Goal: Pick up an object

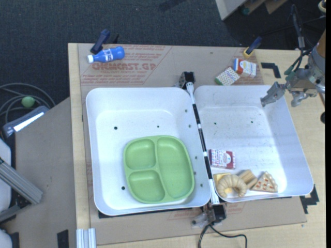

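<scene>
We are looking down at the pincer (284, 95) hanging over the far right rim of the right bin (248, 123), where it comes in from the right edge of the view. Its two grey fingers (271, 95) are standing well apart, spread wide, and we are seeing nothing between them.

Below the pincer, toward the near edge of that bin, three small things are lying in a loose row. Farthest to its left is a red-and-white carton (223, 159), lying flat close to the divider. Nearer to us from the carton, a croissant (232, 185) is sitting in the bin's near left corner. Just beside it, a pizza slice (264, 183) is lying almost straight below the pincer, against the near wall. All three are well apart from the fingers.

To the pincer's left, outside the bin on the bench, a small patterned box (227, 76) and a second carton (245, 67) are lying together. Far to the left, the left bin (103, 118) is holding a green divided plate (158, 168), and beyond it a blue bottle (106, 55) is lying on its side.
</scene>
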`<move>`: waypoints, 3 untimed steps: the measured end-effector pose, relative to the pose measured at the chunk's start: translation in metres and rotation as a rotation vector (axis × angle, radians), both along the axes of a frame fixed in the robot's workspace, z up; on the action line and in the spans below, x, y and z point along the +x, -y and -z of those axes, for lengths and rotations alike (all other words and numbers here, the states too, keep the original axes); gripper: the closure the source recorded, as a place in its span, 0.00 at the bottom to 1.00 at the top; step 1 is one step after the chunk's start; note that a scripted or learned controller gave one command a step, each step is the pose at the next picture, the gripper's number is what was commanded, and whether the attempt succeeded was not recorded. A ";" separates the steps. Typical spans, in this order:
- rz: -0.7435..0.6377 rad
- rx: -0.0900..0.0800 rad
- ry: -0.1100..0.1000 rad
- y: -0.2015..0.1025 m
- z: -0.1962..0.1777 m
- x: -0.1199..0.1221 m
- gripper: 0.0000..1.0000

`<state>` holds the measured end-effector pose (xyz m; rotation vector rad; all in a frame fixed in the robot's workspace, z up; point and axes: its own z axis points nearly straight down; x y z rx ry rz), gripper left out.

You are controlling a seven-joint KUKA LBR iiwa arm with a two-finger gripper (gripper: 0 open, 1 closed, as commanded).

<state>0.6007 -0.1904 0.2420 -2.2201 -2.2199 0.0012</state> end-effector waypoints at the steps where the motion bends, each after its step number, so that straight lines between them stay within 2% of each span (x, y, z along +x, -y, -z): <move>1: -0.001 0.000 -0.001 -0.087 0.088 -0.073 0.00; 2: 0.000 0.000 0.000 -0.096 0.141 -0.089 0.00; 3: 0.001 -0.003 0.003 -0.025 0.097 -0.088 0.00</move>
